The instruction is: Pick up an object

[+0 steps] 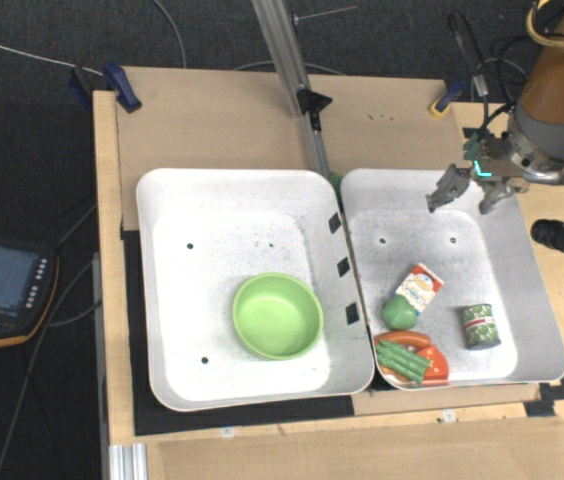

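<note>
Two spread fingers (449, 187), seemingly above right bin (522, 268).

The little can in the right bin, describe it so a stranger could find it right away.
Look in the right bin, toward its near right corner. The can stands alone there, a small cylinder with a green and dark label, right of the white carton and the green ball.

Left bin (162, 208): bowl (277, 315) near front | right bin (522, 268): carton (421, 289) at centre, can (480, 326) to its right, vegetables (412, 358) at front | my gripper (469, 190) over rear edge
</note>
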Controlling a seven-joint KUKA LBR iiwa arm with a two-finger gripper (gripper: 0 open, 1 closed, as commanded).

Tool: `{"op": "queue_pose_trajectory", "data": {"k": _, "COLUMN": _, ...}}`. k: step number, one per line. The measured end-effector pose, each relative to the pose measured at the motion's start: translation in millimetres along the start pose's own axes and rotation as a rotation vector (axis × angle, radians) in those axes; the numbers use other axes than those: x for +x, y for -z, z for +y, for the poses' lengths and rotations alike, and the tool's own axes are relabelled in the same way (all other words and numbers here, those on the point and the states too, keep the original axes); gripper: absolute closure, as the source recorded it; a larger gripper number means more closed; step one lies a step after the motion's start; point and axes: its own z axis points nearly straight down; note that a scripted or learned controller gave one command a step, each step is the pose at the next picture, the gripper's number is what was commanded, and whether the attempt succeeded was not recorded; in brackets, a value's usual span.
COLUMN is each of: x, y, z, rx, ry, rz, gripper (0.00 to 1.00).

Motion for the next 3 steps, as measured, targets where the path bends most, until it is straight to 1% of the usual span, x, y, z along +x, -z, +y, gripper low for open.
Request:
{"op": "queue_pose_trajectory", "data": {"k": 1, "x": 0, "y": 0, "z": 0, "rx": 0.0, "ry": 0.0, "rz": 0.0, "gripper": 0.0}}
{"op": "queue_pose_trajectory", "data": {"k": 2, "x": 1, "y": -57, "z": -9, "rx": 0.004, "ry": 0.0, "rz": 0.001, "gripper": 0.0}}
{"op": "queue_pose_trajectory", "data": {"k": 3, "x": -5, "y": -117, "z": -7, "rx": 0.005, "ry": 0.0, "rz": 0.001, "gripper": 0.0}}
